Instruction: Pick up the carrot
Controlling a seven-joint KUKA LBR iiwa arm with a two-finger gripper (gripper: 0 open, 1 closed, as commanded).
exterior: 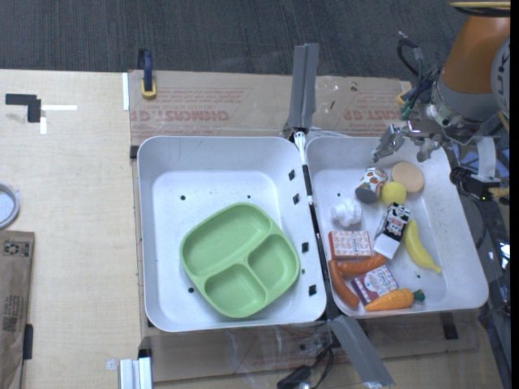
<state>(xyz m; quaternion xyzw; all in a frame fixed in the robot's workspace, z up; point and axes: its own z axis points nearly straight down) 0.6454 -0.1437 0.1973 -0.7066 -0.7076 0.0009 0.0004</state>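
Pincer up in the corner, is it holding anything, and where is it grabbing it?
Nothing is held. The pincer hangs over the right bin's far edge with nothing between its fingers, and the carrot lies at the near end.

Light wooden bench (pixel 65 185) carrying two shallow white bins side by side, the left bin (pixel 154 241) and right bin (pixel 462 241) meeting along a central seam, with a flat sheet of brown cardboard (pixel 235 104) printed in red lying under their far edges. Near the bench's left edge: a roll of tape (pixel 6 207), part cut off by the frame, and a brown paper bag (pixel 15 298) below it. At far left, a small black L-shaped mark (pixel 24 104) beside white tape strips (pixel 57 109).
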